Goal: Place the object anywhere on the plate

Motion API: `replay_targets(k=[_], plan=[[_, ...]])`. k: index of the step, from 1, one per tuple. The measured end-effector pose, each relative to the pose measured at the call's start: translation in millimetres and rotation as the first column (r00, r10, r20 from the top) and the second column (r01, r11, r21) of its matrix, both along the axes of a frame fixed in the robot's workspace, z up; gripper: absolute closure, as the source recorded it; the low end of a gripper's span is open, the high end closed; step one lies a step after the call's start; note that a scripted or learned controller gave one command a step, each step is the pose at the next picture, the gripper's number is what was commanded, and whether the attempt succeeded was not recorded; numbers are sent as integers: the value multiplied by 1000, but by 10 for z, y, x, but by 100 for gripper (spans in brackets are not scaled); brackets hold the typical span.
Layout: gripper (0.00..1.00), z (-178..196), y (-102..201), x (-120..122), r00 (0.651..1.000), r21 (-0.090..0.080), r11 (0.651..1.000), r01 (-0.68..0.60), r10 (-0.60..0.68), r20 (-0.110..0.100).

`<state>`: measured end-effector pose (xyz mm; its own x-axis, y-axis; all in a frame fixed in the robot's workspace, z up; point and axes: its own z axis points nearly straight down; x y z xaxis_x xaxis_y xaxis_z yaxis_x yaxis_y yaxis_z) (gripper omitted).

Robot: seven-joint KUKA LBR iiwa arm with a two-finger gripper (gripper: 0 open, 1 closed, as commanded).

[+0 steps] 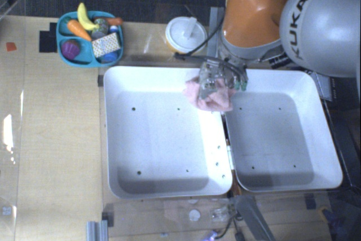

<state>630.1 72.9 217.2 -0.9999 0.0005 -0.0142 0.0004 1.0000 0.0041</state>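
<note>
Bench surface (51, 138), pale wood, runs bare along the left, with a small red mark near its far left edge. Toward the back stands a blue divided tray (63, 56) holding a toy banana (85, 17), a carrot (78, 29), a purple piece (70, 49) and a patterned block (107, 44); it sits apart from the bins, just beyond the left bin's back left corner. Further right along the back, a white lidded cup (185, 34) stands close to the left bin's rear rim.

The left bin (158, 178) shows a wide open floor, its walls unobstructed on the left, front and most of the back. A pink crumpled cloth (211, 99) hangs or rests at its back right corner, over the seam where the two bins meet. The gripper (221, 77) sits directly on top of the cloth, its metal fingers pointing down into the upper folds; the fingers look clenched on the cloth, with pink fabric bunched between and below them.

The right bin (282, 178) has a bare floor, open on all sides save its back left corner, where the arm looms. The arm (316, 25) comes in from the upper right, its orange band (254, 3) above the wrist, the wrist pointing steeply down.
</note>
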Motion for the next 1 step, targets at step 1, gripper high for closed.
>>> replay_targets(k=[1], plan=[[100, 95, 506, -107, 1000, 1, 1000, -2, 2, -1]])
